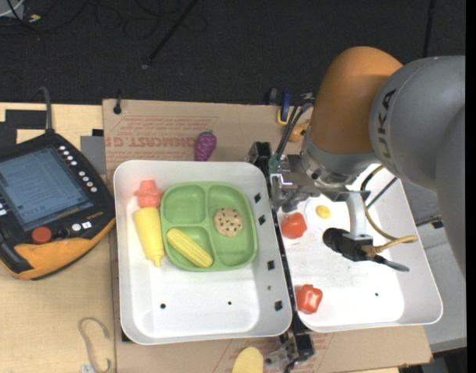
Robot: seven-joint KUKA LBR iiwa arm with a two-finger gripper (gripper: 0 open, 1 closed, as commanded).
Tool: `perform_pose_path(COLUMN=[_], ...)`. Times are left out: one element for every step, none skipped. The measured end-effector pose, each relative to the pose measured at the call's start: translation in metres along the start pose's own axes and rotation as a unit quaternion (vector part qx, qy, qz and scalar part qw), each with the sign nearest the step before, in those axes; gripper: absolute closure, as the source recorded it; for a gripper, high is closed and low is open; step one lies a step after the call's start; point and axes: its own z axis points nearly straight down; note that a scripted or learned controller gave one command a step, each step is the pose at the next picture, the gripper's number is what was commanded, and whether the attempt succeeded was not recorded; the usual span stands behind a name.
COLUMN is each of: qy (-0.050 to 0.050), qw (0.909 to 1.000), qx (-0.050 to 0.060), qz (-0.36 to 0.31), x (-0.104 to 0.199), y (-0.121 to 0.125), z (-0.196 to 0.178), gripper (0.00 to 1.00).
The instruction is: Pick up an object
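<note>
Over the right bin (409,301), the gripper (288,196) hangs just above a red toy tomato (293,224). I cannot tell its grip. Nothing looks picked up yet.

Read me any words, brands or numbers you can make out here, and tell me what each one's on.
"KUKA", partly visible, on the grey arm.
Red print on the cardboard sheet: upside down and too blurred to read.
Screen text on the teach pendant: too small to read.
</note>
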Motion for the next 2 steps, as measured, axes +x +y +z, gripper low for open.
perform_pose_path(qy=[0.000,-0.001], qw=[1.0000,1.0000], qx=[0.002,0.000], qz=[0.000,-0.002], x=[0.005,0.005], y=[-0.008,0.009], z=[0.005,0.016], gripper=[1.00,1.00])
